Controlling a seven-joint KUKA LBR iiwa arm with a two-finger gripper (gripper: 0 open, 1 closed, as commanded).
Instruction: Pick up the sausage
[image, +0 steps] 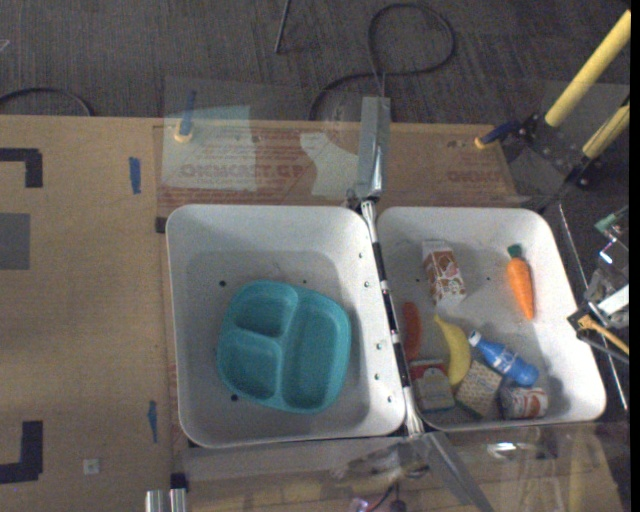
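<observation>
Sausage (411, 331) lies lengthwise against the right bin's (560, 250) left wall, touching the banana (455, 350). It looks light, smooth and stiff, likely slippery; gripping across its middle seems best, though the wall crowds one side. At the right edge the claw (608, 325) is blurred; its state I cannot tell.

Little of the arm comes into the camera view: a cluster of pale metal and dark parts at the right edge, blurred and partly cut off. The pincer (600, 332) sits at the lower left end of that cluster, low and reaching leftward. The rest of the wrist rises above and to the right of the pincer, too indistinct to make out.
</observation>
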